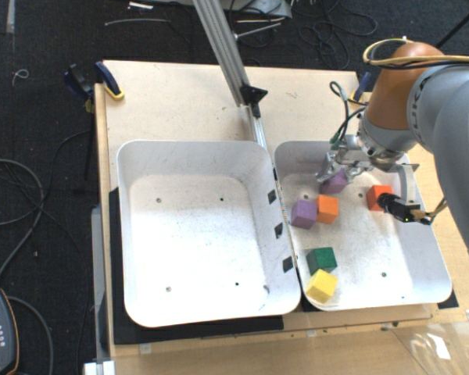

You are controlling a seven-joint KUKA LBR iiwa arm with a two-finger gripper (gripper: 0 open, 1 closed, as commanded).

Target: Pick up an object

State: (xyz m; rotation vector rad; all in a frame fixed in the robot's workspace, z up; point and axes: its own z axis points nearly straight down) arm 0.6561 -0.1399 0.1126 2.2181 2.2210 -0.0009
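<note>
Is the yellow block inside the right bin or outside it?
Inside. The yellow cube-shaped block lies on the floor of the right shallow white bin, near its front rim.

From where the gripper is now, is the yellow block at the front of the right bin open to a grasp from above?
Probably yes. The yellow block has nothing on top; only the green block touches its far side. The gripper is at the bin's far end.
</note>
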